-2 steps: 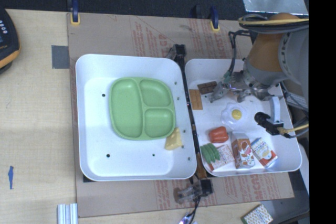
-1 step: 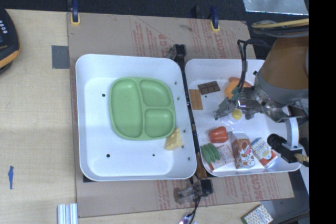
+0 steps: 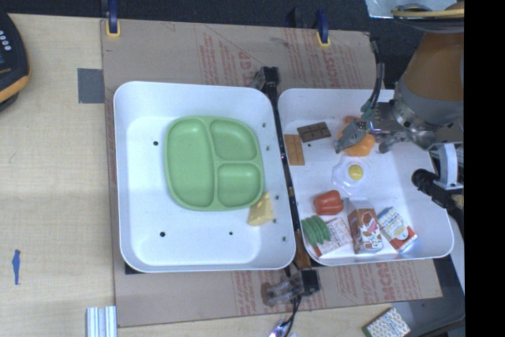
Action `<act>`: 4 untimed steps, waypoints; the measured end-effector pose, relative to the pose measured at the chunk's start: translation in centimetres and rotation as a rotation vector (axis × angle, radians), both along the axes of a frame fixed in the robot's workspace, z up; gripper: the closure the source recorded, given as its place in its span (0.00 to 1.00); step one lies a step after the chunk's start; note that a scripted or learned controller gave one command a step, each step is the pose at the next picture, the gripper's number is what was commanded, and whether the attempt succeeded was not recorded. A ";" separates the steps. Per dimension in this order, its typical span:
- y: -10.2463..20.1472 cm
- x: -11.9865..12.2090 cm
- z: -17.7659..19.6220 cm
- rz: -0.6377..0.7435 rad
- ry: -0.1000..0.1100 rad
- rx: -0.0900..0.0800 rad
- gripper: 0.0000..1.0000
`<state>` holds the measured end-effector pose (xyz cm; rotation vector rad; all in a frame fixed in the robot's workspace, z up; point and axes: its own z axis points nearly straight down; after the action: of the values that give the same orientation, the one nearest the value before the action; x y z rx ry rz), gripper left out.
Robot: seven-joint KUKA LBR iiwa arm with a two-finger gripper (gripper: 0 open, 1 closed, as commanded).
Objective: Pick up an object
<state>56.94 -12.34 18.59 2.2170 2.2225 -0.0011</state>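
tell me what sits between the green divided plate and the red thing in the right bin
In the camera view, a yellow wedge-shaped piece lies by the green divided plate, then both bins' rims, before the red thing.

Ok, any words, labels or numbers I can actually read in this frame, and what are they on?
None can be read.
Cardboard sheet: faint red print, too blurred.
Small cartons: printed labels, too small.
Black device: key markings, too small.

matt green plastic plate

Divided plate in left bin, food items in right bin
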 end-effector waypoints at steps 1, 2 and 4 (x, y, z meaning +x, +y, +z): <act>2.0 -4.1 -9.9 0.003 0.013 0.004 0.00; 0.9 -6.5 -9.4 0.003 0.004 0.002 0.00; 0.8 -6.5 -8.4 0.005 0.006 0.002 0.00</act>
<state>50.43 -11.53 10.16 2.2159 2.2316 -0.0062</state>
